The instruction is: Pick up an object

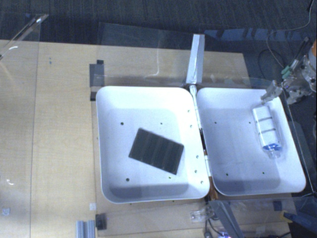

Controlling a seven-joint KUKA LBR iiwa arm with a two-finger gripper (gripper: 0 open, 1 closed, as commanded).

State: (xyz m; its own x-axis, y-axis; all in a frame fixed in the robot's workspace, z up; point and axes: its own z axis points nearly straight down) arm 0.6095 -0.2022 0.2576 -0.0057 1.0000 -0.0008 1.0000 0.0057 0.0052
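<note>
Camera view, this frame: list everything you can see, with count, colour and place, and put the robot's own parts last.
white bins: 2, white, side by side on the bench, left one and right one
dark ribbed pad: 1, dark grey, lying flat and tilted in the middle of the left bin
clear plastic bottle: 1, transparent with a blue cap end, lying along the right side of the right bin
wooden bench: 1, light wood, under both bins
metal bar: 1, grey, behind the seam between the bins
gripper: 1, grey metal, at the far right corner of the right bin, just above the bottle; finger state unclear
</note>
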